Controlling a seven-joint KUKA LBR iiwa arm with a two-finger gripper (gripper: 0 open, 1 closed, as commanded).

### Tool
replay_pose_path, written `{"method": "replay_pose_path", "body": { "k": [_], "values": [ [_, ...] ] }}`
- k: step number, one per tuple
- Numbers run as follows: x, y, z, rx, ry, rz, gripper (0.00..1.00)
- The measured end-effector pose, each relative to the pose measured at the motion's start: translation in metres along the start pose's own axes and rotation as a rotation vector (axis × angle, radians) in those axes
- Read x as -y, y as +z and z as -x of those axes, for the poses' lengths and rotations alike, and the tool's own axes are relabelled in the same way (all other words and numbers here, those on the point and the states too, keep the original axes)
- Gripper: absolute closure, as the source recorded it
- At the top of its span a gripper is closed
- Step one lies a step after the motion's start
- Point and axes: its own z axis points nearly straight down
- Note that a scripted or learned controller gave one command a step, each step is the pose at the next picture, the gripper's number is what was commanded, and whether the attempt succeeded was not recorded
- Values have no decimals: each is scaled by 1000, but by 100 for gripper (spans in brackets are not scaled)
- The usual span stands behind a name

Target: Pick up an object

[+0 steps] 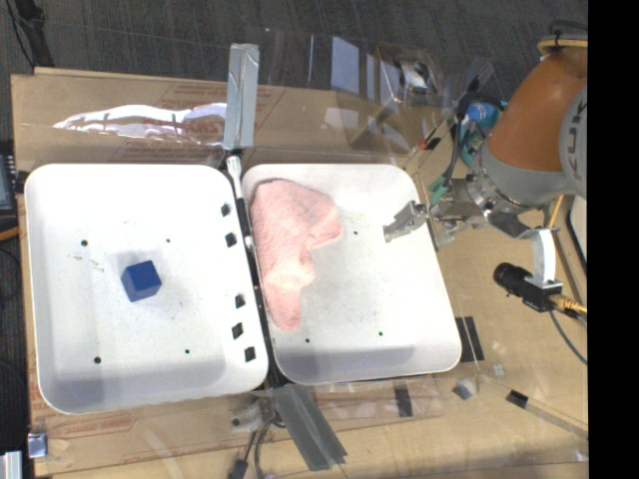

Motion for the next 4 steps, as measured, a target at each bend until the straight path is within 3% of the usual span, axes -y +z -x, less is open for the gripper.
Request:
{"method": "replay_pose_path", "body": {
  "k": [1, 2, 3, 4],
  "values": [
    [-84, 143, -80, 0, -77, 0, 0],
    [-114, 160, -41, 1, -132, 4, 0],
    [-102, 161, -78, 1, -113, 2, 0],
    [-102, 151, -79, 1, -118, 0, 100]
  ]
}}
